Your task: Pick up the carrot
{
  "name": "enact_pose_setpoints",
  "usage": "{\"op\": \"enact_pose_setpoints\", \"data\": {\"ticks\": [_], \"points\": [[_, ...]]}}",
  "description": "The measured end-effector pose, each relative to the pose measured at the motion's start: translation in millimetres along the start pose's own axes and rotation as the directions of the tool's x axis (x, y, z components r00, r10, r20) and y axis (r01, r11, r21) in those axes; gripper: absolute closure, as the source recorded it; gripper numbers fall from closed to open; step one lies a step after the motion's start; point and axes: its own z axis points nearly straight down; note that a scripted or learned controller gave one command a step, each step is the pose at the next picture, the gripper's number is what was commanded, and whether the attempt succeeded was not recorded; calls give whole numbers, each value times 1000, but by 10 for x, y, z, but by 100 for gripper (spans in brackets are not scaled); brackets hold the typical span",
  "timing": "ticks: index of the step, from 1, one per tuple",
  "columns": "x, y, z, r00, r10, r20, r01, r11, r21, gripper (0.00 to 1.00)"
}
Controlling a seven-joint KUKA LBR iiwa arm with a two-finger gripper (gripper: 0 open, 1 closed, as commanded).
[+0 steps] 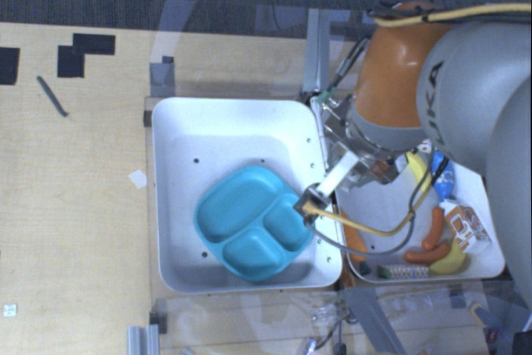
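Arm [453,71] above right bin [496,264] | gripper [376,170] state cannot tell | carrot [356,241] by bin's left wall

Single camera, overhead, slanting down, close on bench [75,204]

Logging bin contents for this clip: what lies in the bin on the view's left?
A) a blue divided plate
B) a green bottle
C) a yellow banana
A: a blue divided plate with three compartments lies on the floor of that white bin.
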Motion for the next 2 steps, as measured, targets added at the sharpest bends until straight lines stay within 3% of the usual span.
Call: {"op": "enact_pose_setpoints", "data": {"ticks": [1,2], "points": [[0,0,0,1000,0,0,0,1000,0,0],[-131,901,-1162,995,96,0,-96,995,-3,0]]}}
